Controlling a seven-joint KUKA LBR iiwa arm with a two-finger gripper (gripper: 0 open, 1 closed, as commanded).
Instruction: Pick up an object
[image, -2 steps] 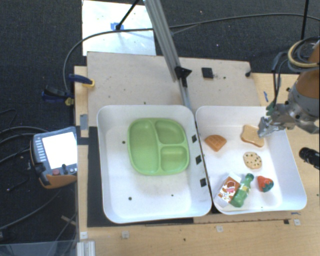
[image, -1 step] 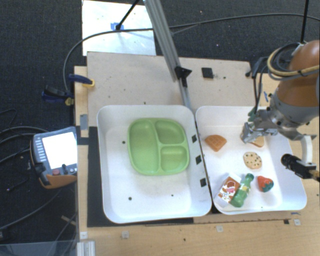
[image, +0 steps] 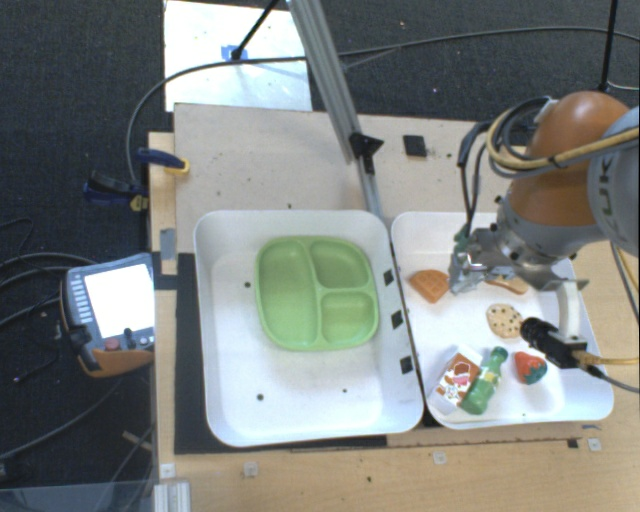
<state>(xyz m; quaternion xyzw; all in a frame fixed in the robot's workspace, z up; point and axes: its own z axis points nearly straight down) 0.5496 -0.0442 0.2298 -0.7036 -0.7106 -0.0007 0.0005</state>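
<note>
The bench (image: 260, 150) is a pale board carrying two shallow white bins side by side. The left bin (image: 230, 390), well away from the tool on its far side, holds one thing: a light green plate (image: 318, 292) with three compartments, lying flat toward the bin's upper half. The right bin (image: 585, 395) lies under the arm (image: 570, 170), which reaches in over its upper part with the orange band above the wrist.

The tool (image: 466, 272) hangs low over the upper left of the right bin; whether its fingers are apart or together cannot be told from here, and nothing is seen clamped between them. Just beside the tool, toward the left bin, lies an orange wedge-shaped toy (image: 431, 285), close to it but with contact not clear. On the tool's other side, a tan flat piece (image: 507, 284) peeks out from beneath the wrist. Below the tool, toward the bin's near edge, lies a round cookie (image: 504, 320) with dark spots. Further below sit a small red and white carton (image: 457, 378), a green bottle (image: 484, 382) touching it, and a red strawberry-like toy (image: 530, 368) beside a black cable end.
</note>
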